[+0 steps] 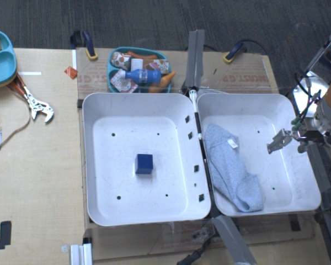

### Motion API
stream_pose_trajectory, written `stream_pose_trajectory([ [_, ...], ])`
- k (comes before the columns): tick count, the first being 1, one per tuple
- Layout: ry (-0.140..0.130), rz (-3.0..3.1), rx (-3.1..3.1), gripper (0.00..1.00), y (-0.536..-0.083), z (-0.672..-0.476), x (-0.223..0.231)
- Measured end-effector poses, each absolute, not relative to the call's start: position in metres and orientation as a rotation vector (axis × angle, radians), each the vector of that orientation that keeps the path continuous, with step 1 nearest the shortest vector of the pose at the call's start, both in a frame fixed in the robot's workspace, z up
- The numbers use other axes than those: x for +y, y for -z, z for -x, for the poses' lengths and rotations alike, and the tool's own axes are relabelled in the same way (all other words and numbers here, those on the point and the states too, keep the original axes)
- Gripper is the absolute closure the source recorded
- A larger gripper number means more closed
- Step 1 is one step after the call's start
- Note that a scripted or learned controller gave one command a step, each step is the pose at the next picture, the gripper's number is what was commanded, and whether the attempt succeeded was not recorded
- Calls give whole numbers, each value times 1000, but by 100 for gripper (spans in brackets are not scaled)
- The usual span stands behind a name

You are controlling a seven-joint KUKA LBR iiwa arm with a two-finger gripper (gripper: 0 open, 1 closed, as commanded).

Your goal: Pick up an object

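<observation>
The end effector (279, 141) — state I cannot tell — should descend squarely over the grey cloth (231, 167), pinching a raised fold.

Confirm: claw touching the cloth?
Apart. The camera view shows bare bin floor between the claw and the cloth.

A block (144, 163) lies in the left bin (94, 148); a cloth (231, 167) lies in the right bin (254, 106).
</observation>
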State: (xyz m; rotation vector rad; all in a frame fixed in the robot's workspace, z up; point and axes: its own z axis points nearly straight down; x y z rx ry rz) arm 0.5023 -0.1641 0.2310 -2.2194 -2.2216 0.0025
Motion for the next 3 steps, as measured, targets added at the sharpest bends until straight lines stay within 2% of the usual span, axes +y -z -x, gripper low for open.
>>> stream_pose_trajectory([
  [1, -5, 2563, -1812, 0, -211, -483, -214],
  [2, -5, 2563, -1812, 0, -211, -483, -214],
  [3, -7, 2562, -1813, 100, -219, -484, -215],
])
